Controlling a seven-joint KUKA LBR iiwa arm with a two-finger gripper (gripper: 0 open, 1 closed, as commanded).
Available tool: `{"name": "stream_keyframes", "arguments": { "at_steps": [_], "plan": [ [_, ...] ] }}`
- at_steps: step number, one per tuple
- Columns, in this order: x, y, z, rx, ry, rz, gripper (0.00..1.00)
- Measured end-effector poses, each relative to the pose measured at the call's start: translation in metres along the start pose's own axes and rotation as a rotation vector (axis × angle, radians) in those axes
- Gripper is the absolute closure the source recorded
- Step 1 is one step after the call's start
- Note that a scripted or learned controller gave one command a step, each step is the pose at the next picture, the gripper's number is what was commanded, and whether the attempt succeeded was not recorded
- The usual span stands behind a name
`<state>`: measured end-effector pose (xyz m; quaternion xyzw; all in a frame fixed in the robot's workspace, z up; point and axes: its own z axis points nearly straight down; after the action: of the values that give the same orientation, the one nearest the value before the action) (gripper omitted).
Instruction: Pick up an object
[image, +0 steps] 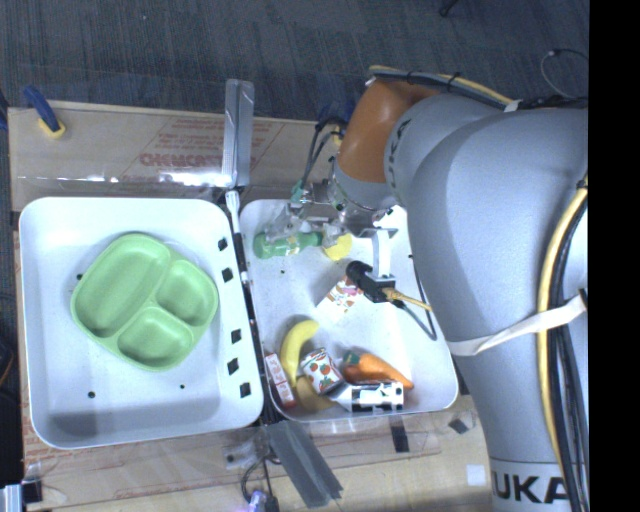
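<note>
Green bottle lies on its side at the far end of the right bin, its long axis running left to right. From where I stand, the hand hangs just above its right end, beside a small yellow piece. Whether the hand is apart or together I cannot tell. Banana and carrot lie well nearer me.
</note>
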<state>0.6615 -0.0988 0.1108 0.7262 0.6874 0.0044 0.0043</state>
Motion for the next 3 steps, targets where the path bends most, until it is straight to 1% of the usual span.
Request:
{"name": "stream_keyframes", "arguments": {
  "at_steps": [1,2,3],
  "plan": [
    [0.001,0.003,-0.014,-0.006,-0.004,-0.008,1.00],
    [0.025,-0.004,-0.106,0.012,-0.001,0.056,1.00],
    [0.025,-0.004,-0.105,0.013,-0.001,0.056,0.00]
  ]
}}
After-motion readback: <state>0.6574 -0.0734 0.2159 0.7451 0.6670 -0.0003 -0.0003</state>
